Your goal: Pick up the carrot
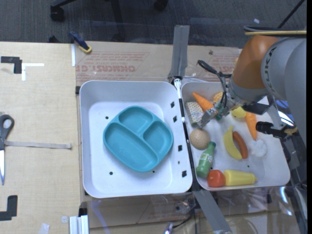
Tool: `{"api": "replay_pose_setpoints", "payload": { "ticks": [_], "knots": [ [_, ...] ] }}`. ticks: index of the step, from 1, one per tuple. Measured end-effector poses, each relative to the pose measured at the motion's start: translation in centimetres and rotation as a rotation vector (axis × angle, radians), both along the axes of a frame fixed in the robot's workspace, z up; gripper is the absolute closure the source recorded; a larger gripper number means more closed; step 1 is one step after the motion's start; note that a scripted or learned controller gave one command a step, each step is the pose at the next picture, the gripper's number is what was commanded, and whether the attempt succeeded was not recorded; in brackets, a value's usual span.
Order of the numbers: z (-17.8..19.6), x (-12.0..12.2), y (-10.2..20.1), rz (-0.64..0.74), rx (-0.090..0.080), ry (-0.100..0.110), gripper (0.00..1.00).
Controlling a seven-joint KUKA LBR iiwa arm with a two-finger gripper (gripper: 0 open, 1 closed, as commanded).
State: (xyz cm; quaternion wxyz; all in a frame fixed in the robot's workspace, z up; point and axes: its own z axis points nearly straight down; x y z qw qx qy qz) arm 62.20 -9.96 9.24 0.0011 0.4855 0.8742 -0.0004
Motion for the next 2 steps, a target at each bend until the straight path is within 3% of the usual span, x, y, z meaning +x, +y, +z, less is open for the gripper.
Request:
{"api": "replay_pose_setpoints", "payload": {
  "ticks": [1, 2],
  "knots": [
    [1.1, 0.0, -0.2, 0.002, -0.005, -0.001, 1.00],
    [10.0, 3.7, 5.4, -0.120, 0.000, 0.000, 1.00]
  ]
}}
